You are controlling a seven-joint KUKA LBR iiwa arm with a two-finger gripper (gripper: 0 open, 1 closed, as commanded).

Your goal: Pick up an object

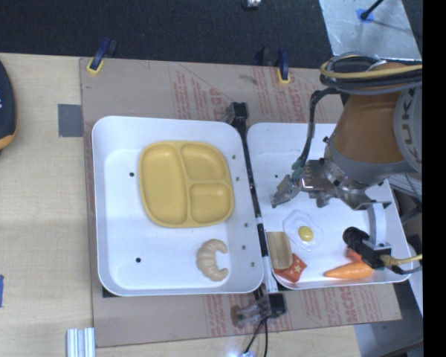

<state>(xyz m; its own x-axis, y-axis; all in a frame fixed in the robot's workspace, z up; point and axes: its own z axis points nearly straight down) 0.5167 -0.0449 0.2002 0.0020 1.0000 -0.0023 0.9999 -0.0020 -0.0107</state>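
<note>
Pale wooden counter (37, 222) spread with a brown cardboard sheet (171, 88), carrying two shallow white plastic bins side by side. Left white bin (115, 222): a yellow three-compartment plastic plate (186, 183) towards the far side, and a tan toy croissant (213, 259) by the near right corner, apart from the plate. Right white bin (279, 143): a white toy fried egg with a yellow yolk (305, 233) about the middle, a brown toy toast slice (279, 248) at the near left, touching or overlapping a flat red piece (291, 271) just nearer, and an orange toy carrot (349, 271) lying along the near wall. Grey arm with an orange band (368, 129) reaching in from the right over the right bin, jaws low over bare bin floor left of the middle, just beyond the egg on its far-left side. Cannot tell how wide the jaws stand; no object visibly between them. Judged step: approach, with nothing picked up yet. Likeliest target the egg, being closest, though flat and probably awkward to pinch; toast or carrot perhaps easier. Next move, by this reading: shift slightly nearer and rightward to centre over the chosen piece, straddle it, descend to the bin floor, close, then lift clear of the walls.
</note>
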